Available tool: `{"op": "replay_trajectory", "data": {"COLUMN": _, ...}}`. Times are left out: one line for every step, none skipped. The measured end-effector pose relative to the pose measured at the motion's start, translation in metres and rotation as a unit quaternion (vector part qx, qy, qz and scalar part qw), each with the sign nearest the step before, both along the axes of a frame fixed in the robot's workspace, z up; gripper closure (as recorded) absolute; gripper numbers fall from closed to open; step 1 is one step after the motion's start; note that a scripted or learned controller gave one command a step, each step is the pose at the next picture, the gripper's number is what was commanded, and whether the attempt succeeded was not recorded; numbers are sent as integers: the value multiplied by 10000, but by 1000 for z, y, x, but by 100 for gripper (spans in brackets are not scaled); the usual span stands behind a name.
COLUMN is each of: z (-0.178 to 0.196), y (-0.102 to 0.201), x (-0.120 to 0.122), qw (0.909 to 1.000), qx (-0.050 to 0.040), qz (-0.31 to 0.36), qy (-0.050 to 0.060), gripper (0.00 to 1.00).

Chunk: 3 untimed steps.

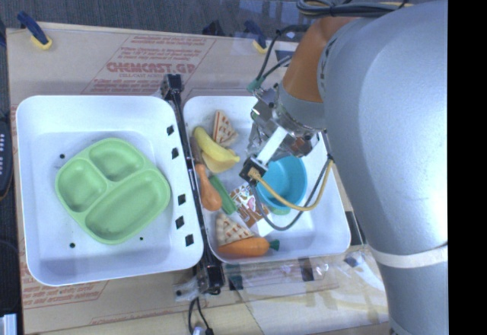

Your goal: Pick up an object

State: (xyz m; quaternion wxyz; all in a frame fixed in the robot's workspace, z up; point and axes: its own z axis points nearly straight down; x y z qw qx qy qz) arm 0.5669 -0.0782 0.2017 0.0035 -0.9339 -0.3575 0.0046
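The right bin (329, 231) holds a heap of toy food. A yellow banana (212, 151) lies at its left, with a waffle wedge (223, 126) behind it. An orange carrot (206, 187) and a green stick (223, 195) lie beside the bin's left wall. A printed packet (248, 205) sits in the middle. Toward the front are a second waffle wedge (230, 228) and a second carrot (245, 247). A blue bowl (286, 181) sits at the right. My gripper (261, 132) hangs low over the bin's middle, between the banana and the bowl. Nothing shows held in it.
In the left bin (34, 196) lies a green divided plate (112, 189). A black clip strip (183, 166) runs along the wall between the two bins. The arm's grey body covers the right side of the bench.
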Motion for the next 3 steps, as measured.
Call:
{"op": "replay_trajectory", "data": {"z": 0, "y": 0, "x": 0, "qw": 10000, "qx": 5, "qz": -1, "qy": 1, "gripper": 0}}
{"op": "replay_trajectory", "data": {"z": -41, "y": -15, "x": -93, "qw": 9992, "qx": 6, "qz": 408, "qy": 32, "gripper": 0}}
{"op": "replay_trajectory", "data": {"z": -108, "y": -15, "x": -90, "qw": 9981, "qx": 17, "qz": -623, "qy": -29, "gripper": 0}}
